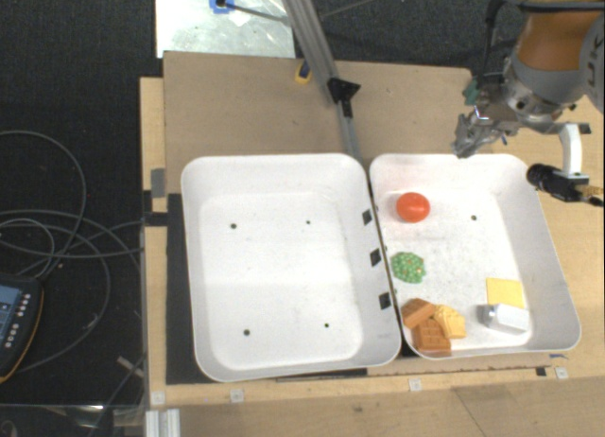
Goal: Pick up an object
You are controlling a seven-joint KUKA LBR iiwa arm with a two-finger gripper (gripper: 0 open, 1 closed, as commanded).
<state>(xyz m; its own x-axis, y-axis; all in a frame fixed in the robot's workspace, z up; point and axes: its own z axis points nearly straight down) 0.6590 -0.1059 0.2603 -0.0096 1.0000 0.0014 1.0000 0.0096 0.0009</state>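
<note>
Nothing is picked yet. The gripper (470, 145) hovers over the far rim of the right bin (539, 236), carrying nothing; its spread I cannot tell. The tomato (412, 206) lies nearest it, untouched; the grasp remains.

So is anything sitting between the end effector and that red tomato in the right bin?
Nothing visible. The end effector hangs above the right bin's far rim, and bare white floor lies between it and the red tomato. The green piece lies nearer the camera.

Right bin (529, 236) – red ball (412, 206), green disc (408, 267), orange waffles (432, 324), yellow block (505, 291)
</note>
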